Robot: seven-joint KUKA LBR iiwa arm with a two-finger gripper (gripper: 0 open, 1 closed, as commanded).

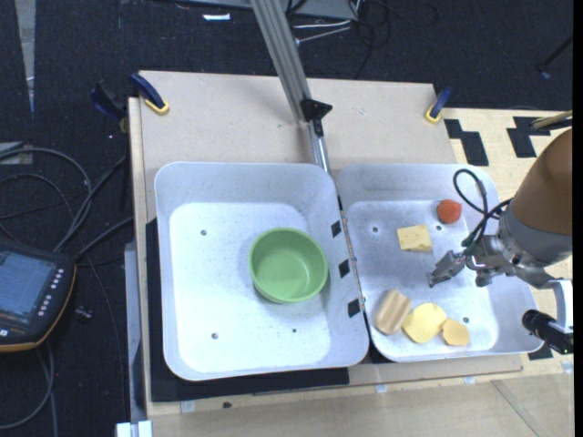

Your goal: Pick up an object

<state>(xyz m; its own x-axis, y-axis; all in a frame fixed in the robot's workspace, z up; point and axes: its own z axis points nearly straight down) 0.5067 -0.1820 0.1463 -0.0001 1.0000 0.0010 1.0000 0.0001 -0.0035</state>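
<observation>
**Pincer low in right bin, nothing gripped yet**

The task names no particular object, so I take the nearest ones. A yellow cube [414,238] lies near the middle of the right bin [383,353], just up-left of my pincer [446,269]. A small red ball [448,211] sits near the far wall. Along the near wall lie a tan bread piece [393,310], a yellow round piece [424,322] touching it, and a smaller orange-yellow piece [455,333]. A green bowl [289,264] stands alone in the left bin [182,244].

My pincer looks slightly spread and holds nothing; it hangs over bare floor between the cube and the yellow pieces.

To do it well, my guess: go for the cube, since it stands apart from the rest. Centre over it, drop straight, then close. The near cluster is crowded, so a slip is likely there.

Hard to tell: fingertips are dark and small, so the gap is uncertain. Height above the floor is unclear. The arm is cut off at the right edge.
</observation>
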